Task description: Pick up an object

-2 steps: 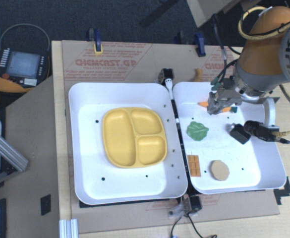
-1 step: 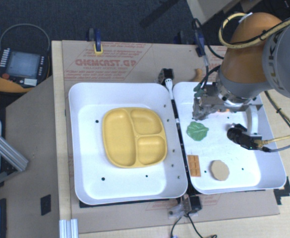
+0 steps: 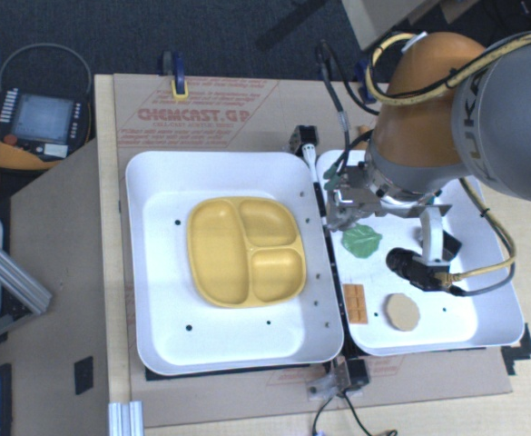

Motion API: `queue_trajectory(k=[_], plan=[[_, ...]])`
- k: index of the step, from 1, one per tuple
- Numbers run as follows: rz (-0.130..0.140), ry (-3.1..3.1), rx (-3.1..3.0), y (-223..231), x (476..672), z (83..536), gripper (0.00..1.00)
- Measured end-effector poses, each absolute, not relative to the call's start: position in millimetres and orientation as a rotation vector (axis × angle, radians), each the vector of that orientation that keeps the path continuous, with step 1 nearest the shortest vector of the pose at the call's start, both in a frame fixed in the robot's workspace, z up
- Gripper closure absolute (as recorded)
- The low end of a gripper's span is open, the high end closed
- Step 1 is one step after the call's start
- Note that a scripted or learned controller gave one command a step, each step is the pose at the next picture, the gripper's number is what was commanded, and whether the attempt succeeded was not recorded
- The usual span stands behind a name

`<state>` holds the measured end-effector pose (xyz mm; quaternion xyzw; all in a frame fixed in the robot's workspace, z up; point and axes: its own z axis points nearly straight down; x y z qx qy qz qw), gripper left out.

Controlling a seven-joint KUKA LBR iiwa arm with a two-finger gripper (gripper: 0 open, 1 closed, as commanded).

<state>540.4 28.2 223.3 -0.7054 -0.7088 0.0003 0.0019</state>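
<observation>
Brown cardboard covers the worktop, and 2 shallow white bins sit on it side by side. My fingers hang over the upper left part of the right white bin; from this angle I cannot tell whether they are released or clenched. Just below them lies 1 crumpled green leaf-shaped piece, the nearest thing to take. I judge it light, soft and likely to fold, so I would pinch it across its middle, not at a thin edge. Near it lie 1 round tan disc and 1 small orange-brown rectangular block, both probably stiffer. The left white bin holds 1 yellow plastic tray with 3 compartments.
</observation>
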Motion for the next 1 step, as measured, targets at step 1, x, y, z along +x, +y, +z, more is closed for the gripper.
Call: queue_trajectory(k=[1], plan=[[0.004,-2.222,-2.215,71.9,507.5,214.3,1.0]])
